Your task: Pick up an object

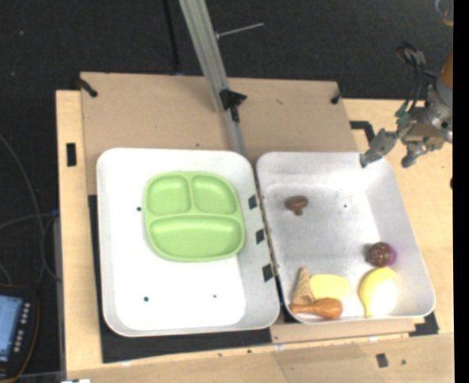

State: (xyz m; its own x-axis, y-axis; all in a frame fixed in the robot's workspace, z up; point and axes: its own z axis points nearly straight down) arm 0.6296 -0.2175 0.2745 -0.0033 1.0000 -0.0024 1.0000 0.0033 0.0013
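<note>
Gripper [388,151] hung over the right bin's [342,183] far right corner, fingers [374,147] spread wide, holding nothing.

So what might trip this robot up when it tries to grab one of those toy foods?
The two-finger gripper sits at the right bin's far rim, jaws spread, away from everything. The yellow wedge, tan cone and orange piece crowd the near corner, so it may catch two or hit the wall. The small brown mushroom-shaped piece might slip.
</note>
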